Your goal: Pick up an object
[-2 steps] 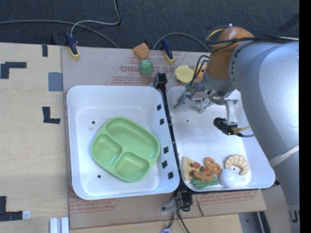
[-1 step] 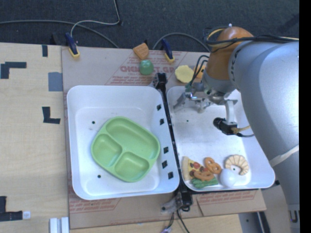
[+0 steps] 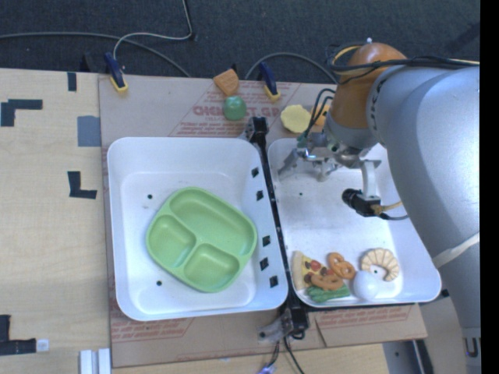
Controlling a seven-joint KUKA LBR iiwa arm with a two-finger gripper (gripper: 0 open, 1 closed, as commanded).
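Observation:
My gripper [image 3: 306, 164] hangs over the far end of the right bin [image 3: 327, 216], just inside its back wall. Its two grey fingers [image 3: 285, 167] stand spread open above bare white floor with nothing between them. The toy foods lie bunched at the bin's near end: a pizza slice [image 3: 305, 268], a pretzel [image 3: 340, 264], a croissant [image 3: 380, 261], a white rounded piece [image 3: 366, 286] and a green bean pod [image 3: 327, 293]. All of them are well clear of the gripper, toward the near edge.
The left bin [image 3: 132, 170] holds a green divided plate [image 3: 203, 238]. Behind the bins on the cardboard sit an orange block [image 3: 227, 81], a green ball [image 3: 234, 107] and a yellow piece [image 3: 296, 118]. A black divider [image 3: 265, 201] runs between the bins.

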